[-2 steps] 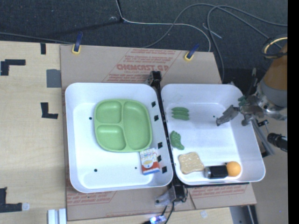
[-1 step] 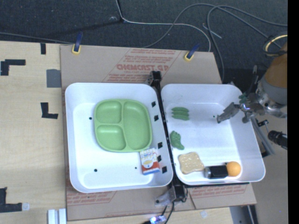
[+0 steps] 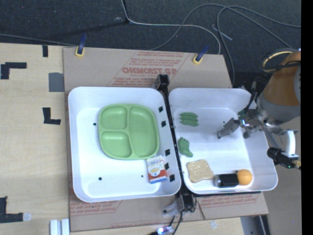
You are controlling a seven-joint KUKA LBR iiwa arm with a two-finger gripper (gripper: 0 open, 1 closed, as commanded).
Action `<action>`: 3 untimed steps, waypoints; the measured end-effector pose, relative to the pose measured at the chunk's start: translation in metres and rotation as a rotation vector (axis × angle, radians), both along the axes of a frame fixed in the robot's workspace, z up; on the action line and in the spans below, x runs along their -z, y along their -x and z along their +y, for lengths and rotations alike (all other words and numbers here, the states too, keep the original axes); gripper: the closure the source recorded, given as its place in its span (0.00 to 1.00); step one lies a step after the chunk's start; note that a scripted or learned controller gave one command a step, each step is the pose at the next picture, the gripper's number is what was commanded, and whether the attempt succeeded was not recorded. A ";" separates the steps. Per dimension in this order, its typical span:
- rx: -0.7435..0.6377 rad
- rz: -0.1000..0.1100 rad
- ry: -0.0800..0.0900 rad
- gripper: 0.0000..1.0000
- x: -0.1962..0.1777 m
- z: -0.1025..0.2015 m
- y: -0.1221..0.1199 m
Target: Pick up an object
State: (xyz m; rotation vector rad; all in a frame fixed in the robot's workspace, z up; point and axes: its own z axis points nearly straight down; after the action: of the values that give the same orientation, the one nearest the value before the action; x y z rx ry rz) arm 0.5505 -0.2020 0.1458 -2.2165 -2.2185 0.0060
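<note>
The gripper (image 3: 234, 129) hangs over the right bin (image 3: 210, 96) near its right edge, its 2 fingers spread and holding nothing. This looks like the approach step. The nearest candidates, an orange ball (image 3: 244, 177) and black object (image 3: 226, 180), lie at the bin's front edge, so the next move calls for travelling there and descending.

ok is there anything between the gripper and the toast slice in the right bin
Nothing visible. The gripper hangs above bare bin floor in the right bin; the toast lies down and to the left near the front wall. A black object touches the toast's right side, and a green piece sits just above it.
</note>
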 end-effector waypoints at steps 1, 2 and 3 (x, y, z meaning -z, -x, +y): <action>0.000 0.000 0.001 0.00 0.044 0.000 0.003; 0.000 -0.007 0.003 0.00 0.061 0.001 0.002; 0.000 -0.010 0.005 1.00 0.049 0.000 0.001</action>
State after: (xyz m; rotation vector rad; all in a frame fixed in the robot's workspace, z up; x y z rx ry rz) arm 0.5494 -0.2020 0.0968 -2.2236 -2.2263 0.0012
